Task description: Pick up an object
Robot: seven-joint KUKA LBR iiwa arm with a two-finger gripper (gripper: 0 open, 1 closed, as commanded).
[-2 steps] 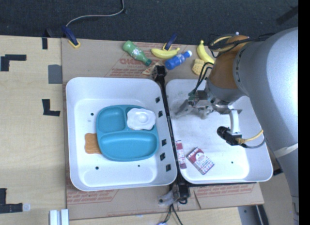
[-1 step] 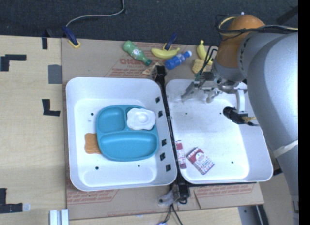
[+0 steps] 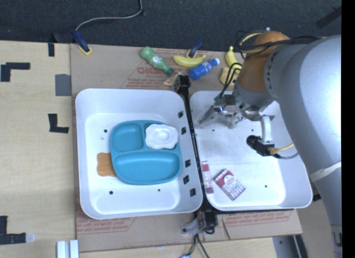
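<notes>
Right bin, claw low, unladen.

I can read no words here; the red print on the cardboard and on the small red packet is too blurred.

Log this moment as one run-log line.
pincer: low in right bin, upper-left | holding: nothing seen | red packet: bin front, untouched | blue tray: left bin
</notes>
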